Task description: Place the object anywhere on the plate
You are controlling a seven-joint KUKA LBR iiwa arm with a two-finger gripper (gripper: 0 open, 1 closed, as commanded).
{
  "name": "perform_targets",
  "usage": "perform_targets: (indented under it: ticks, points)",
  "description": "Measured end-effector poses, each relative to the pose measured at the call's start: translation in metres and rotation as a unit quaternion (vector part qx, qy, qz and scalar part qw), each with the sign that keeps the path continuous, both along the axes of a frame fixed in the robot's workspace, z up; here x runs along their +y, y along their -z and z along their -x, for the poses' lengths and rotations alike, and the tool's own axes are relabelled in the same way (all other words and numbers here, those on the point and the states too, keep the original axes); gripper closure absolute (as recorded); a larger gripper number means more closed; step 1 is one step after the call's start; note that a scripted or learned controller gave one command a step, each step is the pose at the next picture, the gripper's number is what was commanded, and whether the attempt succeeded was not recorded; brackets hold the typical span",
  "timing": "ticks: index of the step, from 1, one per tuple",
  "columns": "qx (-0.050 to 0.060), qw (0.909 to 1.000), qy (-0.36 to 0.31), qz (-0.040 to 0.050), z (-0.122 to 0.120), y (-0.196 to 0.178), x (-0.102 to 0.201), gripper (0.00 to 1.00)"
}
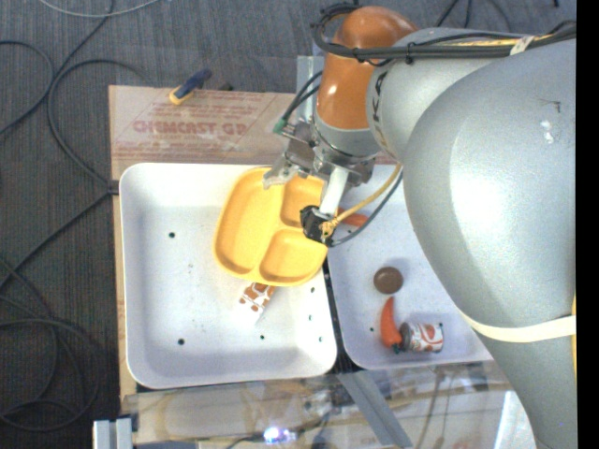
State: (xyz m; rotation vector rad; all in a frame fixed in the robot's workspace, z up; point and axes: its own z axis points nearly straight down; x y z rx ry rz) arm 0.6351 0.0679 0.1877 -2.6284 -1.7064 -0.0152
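Placement step, unfinished: gripper (301,178) low over yellow plate (253,232) in left bin (159,344), its opening and load indiscernible, apparently obscured; next move needs a confirmed object above the plate.

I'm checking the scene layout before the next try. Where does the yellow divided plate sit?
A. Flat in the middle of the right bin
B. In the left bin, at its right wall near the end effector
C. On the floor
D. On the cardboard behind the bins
B: the yellow divided plate lies in the left bin, its right side by the bin's right wall, under the end effector.
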Motion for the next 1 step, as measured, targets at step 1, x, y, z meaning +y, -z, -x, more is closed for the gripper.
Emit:
perform_targets:
  ticks: [1]
  points:
    - [0.004,0.9998,-0.021,0.0075,0.0186,0.0032,0.0438,0.0]
